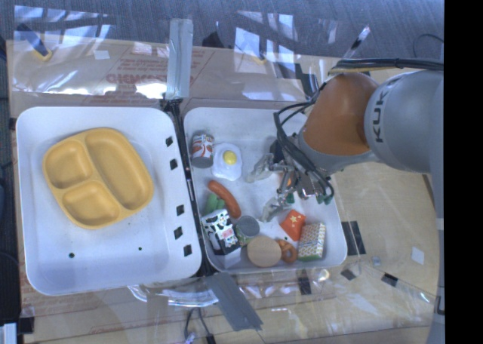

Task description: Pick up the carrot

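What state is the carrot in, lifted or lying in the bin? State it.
Lying in the bin. The carrot rests on the right bin's floor among other toys, with the gripper above and left, not around it.

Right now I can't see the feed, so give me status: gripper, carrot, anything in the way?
Gripper open, holding nothing, over right bin. Carrot just below it, in the bin. Sponge and pretzel crowd the carrot.

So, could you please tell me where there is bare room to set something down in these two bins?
Left bin: bare floor below and right of the yellow tray. Right bin: a free strip along the top, above the can and egg. Its lower half is crowded around the carrot and under the pincer.
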`<state>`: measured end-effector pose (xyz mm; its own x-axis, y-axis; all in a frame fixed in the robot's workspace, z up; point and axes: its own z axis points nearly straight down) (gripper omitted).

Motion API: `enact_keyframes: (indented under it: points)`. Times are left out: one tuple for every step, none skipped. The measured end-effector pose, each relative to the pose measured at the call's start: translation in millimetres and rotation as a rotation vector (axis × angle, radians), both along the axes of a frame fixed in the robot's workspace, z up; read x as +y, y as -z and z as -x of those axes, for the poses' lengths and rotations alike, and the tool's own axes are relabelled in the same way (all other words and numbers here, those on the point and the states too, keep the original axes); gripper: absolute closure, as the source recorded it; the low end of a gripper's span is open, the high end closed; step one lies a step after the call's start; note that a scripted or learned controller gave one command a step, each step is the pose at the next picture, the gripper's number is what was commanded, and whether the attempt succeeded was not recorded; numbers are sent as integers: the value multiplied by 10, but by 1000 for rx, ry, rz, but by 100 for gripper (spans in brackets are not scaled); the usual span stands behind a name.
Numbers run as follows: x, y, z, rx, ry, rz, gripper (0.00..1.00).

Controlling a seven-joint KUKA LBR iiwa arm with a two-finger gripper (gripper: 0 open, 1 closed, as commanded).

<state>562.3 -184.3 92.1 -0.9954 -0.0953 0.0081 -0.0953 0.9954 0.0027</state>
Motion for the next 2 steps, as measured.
enact_keyframes:
  points:
    - [25,-148,-37,-8,-9,1,100]
    - [-254,-1064,-177,-15,257,5,100]
